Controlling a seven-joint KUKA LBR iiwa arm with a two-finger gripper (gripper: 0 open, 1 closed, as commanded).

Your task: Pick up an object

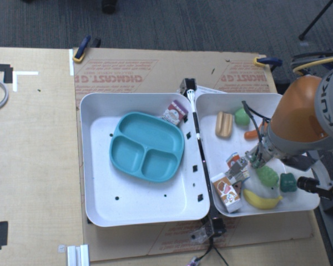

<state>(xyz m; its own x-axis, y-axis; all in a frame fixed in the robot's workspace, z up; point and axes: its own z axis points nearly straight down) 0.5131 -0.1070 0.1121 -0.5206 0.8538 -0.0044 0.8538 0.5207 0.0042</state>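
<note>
Pincer [241, 168]: lowered into the right bin [308, 205], tips among the clutter; whether apart or together cannot be told from where I stand. Far to its left: teal divided tray [147, 147], flat in the left bin [100, 204]; small wrapped packet [174, 113] at that bin's back edge. Just below: printed carton [226, 193], the likeliest target, judging by the pincer's closeness. Above: tan bun [224, 124]. To its right: green lump [267, 176], banana [261, 199], dark green cup [287, 182].
</note>
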